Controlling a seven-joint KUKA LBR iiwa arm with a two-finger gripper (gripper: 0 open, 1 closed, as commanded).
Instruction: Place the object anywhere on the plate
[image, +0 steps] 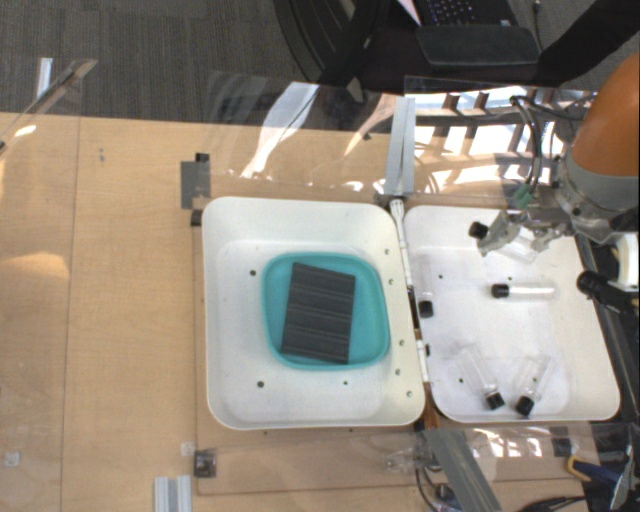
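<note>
The dark ribbed block (319, 314) lies flat on the teal plate (374, 340) in the left bin (235, 240), near the middle of the frame, tilted a little and well inside the plate's rim. Nothing touches it. Judging from that, the placing itself looks done — what remains, if anything, is for the arm to get clear.

The gripper (512, 226) hangs over the upper part of the right bin (450, 240), at the upper right of the frame, well apart from the plate. I cannot tell how it is set; the shapes under the wrist are too small and cluttered with cables to read, and I see nothing clearly held there.

In the right bin lie a few small clear tubes with black caps: 1 (521, 291) on its side near the middle, and 2 or 3 more (508, 385) toward the lower edge. If another round is meant, the next move calls for coming down squarely over 1 of those, and they look slippery and liable to roll.

No brand, label or writing is readable anywhere on the bench.
</note>
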